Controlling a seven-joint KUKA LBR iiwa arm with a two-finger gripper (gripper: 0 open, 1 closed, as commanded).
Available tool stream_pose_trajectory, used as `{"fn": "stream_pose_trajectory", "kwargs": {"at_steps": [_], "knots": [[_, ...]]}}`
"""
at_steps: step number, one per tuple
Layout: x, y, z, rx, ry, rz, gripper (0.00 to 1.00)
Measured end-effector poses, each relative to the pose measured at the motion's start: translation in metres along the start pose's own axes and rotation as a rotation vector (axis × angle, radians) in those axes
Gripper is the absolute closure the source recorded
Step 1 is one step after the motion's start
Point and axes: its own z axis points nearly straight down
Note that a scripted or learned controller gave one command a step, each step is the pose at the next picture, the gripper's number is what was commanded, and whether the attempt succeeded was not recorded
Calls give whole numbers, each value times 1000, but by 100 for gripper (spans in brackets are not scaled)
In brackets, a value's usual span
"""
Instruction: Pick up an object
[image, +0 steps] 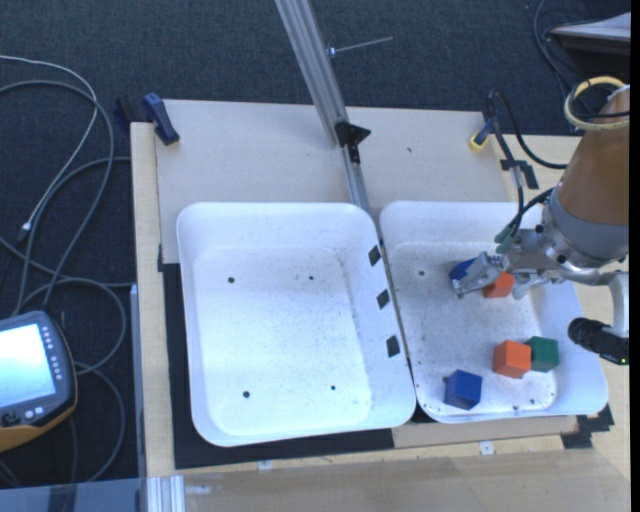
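Apparently clamps an orange block (498, 286) between the fingers of the gripper (484, 282), above the right bin (430, 250), and risks dropping it if that shallow grip slips.

Bright, even light from overhead here, the two white bins (290, 330) close to washed out, their speckles faint. Shadows are short and soft, a thin dark one under the bins' near rim. The picture is a little soft all over, and the arm (600, 190) at the right looks slightly blurred
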Motion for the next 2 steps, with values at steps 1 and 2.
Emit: {"fn": "stream_pose_trajectory", "kwargs": {"at_steps": [1, 2], "knots": [[-45, 83, 85, 1, -3, 1, 0], [-44, 82, 80, 0, -2, 0, 0]]}}
